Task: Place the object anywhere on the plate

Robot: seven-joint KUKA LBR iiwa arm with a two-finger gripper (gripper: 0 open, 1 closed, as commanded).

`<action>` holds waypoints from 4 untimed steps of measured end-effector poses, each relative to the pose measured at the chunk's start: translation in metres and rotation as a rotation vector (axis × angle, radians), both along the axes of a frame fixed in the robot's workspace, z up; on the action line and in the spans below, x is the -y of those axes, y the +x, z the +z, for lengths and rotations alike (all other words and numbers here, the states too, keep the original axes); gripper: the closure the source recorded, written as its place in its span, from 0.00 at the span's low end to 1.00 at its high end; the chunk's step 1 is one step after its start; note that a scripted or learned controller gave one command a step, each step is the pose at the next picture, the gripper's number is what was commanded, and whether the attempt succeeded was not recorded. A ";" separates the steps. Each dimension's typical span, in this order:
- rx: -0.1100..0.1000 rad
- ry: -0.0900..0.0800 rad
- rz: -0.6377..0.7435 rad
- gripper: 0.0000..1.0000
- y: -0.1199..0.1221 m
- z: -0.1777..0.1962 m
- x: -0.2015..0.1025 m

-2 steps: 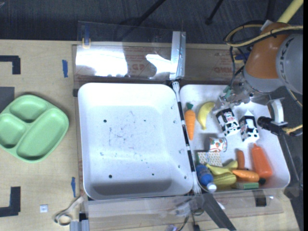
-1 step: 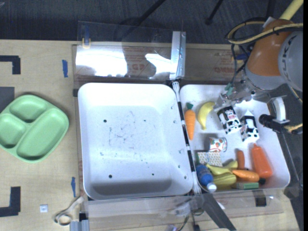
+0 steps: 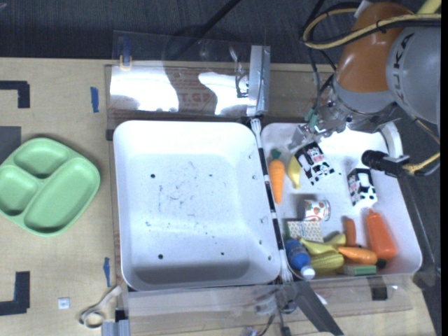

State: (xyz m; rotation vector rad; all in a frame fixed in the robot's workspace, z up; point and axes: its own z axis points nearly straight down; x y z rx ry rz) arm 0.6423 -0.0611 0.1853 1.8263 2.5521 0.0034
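Observation:
The green divided plate (image 3: 47, 185) lies on the bench at the far left, outside both bins. My gripper (image 3: 309, 136) hangs over the back left part of the right bin (image 3: 406, 208). Just below it is a black-and-white cow-patterned object (image 3: 314, 164). Whether that object is between the fingers or lying in the bin, I cannot tell. Close to its left lie an orange carrot (image 3: 277, 178) and a small yellow piece (image 3: 295, 175).
The right bin also holds a second cow-patterned carton (image 3: 362, 187), a small can (image 3: 316, 210), an orange bottle (image 3: 380, 234), a blue bottle (image 3: 299, 256), a banana (image 3: 324, 255) and another carrot (image 3: 358, 255). The large left bin (image 3: 140, 145) stands between the gripper and the plate.

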 end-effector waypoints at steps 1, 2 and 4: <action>0.005 0.000 0.001 1.00 0.001 0.011 -0.001; 0.010 0.000 0.001 1.00 0.002 0.021 -0.001; -0.005 0.001 0.222 1.00 -0.058 -0.001 -0.059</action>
